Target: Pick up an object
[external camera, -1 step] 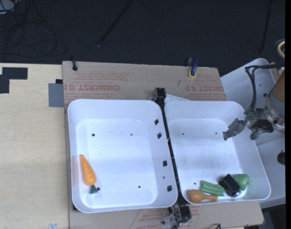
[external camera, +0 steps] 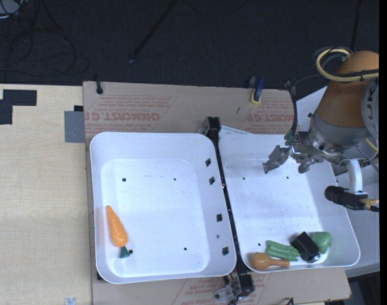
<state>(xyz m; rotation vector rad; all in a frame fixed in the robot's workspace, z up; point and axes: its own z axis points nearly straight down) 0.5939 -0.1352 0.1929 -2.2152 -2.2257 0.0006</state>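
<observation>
1. Two shallow white bins sit side by side on the counter point(external camera: 34, 189): the left bin point(external camera: 98, 170) and the right bin point(external camera: 346, 234).
2. The arm point(external camera: 346, 100) reaches in from the right, and its gripper point(external camera: 290, 159) hangs over the far part of the right bin.
3. The fingers point(external camera: 274, 159) stand spread apart with nothing between them.
4. An orange carrot point(external camera: 116, 227) lies near the left bin's near-left corner, well apart from the gripper.
5. In the right bin's near-right corner lie a green vegetable point(external camera: 282, 250), a small black object point(external camera: 305, 246), a green rounded object point(external camera: 322, 239) and an orange pear-shaped object point(external camera: 267, 261), clustered close together.
</observation>
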